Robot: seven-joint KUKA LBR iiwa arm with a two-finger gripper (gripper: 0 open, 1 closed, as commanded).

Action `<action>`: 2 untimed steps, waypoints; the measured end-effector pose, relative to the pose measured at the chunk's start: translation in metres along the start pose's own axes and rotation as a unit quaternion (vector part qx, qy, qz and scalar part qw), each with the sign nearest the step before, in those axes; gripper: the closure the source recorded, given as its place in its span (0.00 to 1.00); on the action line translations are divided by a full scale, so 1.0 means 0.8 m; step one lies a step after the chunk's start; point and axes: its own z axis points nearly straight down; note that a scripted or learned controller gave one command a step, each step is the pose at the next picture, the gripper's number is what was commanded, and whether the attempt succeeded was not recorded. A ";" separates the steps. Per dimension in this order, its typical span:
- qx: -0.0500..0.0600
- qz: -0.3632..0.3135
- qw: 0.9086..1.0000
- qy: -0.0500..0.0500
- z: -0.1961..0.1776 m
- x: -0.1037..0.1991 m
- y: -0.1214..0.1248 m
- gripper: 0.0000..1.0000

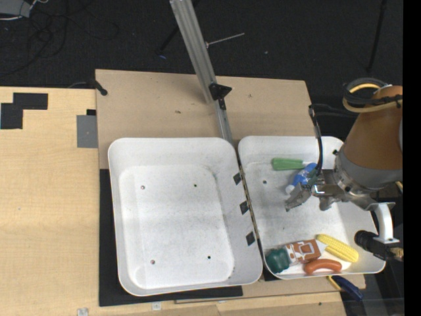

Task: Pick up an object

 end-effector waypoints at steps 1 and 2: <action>-0.003 0.002 1.000 0.000 -0.003 -0.001 0.001 0.00; 0.000 0.001 1.000 0.000 0.059 0.000 -0.012 0.00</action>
